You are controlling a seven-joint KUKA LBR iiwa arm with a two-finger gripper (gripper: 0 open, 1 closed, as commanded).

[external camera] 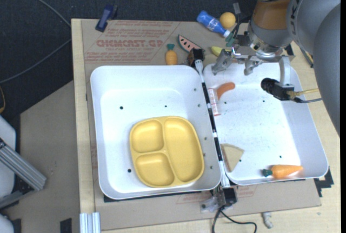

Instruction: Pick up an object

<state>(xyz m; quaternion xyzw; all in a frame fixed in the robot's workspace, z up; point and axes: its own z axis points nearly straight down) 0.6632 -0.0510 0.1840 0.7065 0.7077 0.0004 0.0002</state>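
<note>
The gripper (234, 64) is hovering over the right bin's (303, 118) far edge, fingers spread and grasping nothing. The sausage (225, 88) is lying just below them, not yet picked.

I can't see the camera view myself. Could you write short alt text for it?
A grey and orange robot arm's end effector hangs over the far edge of the right white bin, which holds a toy carrot, a tan wedge and an orange piece. The left bin holds a yellow divided plate.
</note>
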